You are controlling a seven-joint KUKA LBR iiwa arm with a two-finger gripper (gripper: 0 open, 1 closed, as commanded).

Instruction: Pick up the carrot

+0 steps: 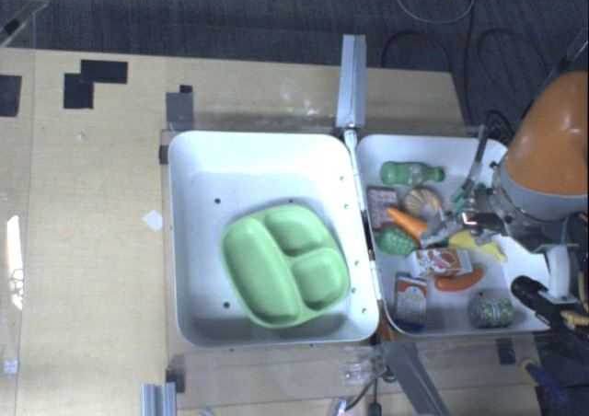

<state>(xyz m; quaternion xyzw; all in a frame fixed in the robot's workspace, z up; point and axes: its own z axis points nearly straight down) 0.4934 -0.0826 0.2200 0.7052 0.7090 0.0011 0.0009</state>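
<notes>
The carrot [406, 219] is a short orange piece lying on a slant in the left half of the right bin [460, 327]. It rests between a brown packet [381, 199] and a green bumpy vegetable [398, 240]. My gripper [445, 224] hangs low over the middle of the right bin, just right of the carrot's thick end and close to it. Nothing can be seen held in the gripper. The grey wrist and orange band [555, 136] rise to the right.
The right bin also holds a green bottle [412, 172], a tan round item [424, 200], a yellow banana [480, 242], a white and red carton [440, 262], a red sausage [457, 281], a blue packet [411, 300] and a green can [490, 312]. A green divided plate [285, 263] lies in the left bin [198, 221].
</notes>
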